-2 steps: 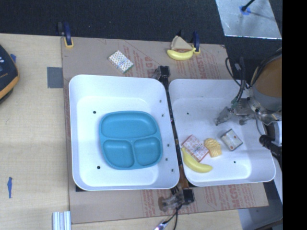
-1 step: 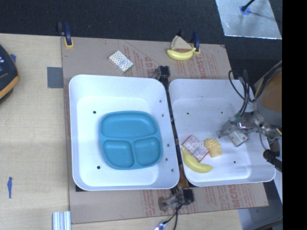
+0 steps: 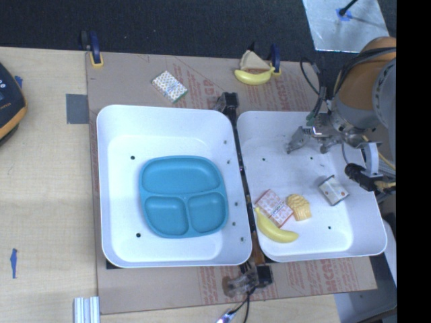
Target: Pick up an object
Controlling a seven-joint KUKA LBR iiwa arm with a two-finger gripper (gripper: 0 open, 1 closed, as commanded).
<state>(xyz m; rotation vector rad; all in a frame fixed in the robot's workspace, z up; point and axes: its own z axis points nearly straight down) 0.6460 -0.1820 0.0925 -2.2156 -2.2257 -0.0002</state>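
Where the bench (image 3: 47, 180) stretches out in pale wood under a sheet of brown cardboard (image 3: 202, 73), two shallow white bins sit side by side, their inner rims touching. The left bin (image 3: 118, 130) holds a blue divided plate (image 3: 183, 195), lying flat near its middle with three compartments facing up. The right bin (image 3: 363, 237) carries the smaller things, gathered toward its near edge. The grey arm (image 3: 374, 86), with its orange band, leans in from the right over the far part of this bin. Its gripper (image 3: 311, 142) hangs low above the white floor, fingers spread apart with nothing between them, well apart from every object.

A banana (image 3: 275, 229) lies along the near left wall of the right bin, curved. Touching it on the far side is a small red and white packet (image 3: 274, 206), and just beside that a yellow ridged piece (image 3: 300, 207). A small grey block (image 3: 333, 190) lies alone, further right, nearer the gripper than the rest. Outside the bins, on the cardboard, a second banana (image 3: 252, 77) rests by the far edge, and a patterned packet (image 3: 169, 85) lies to its left.
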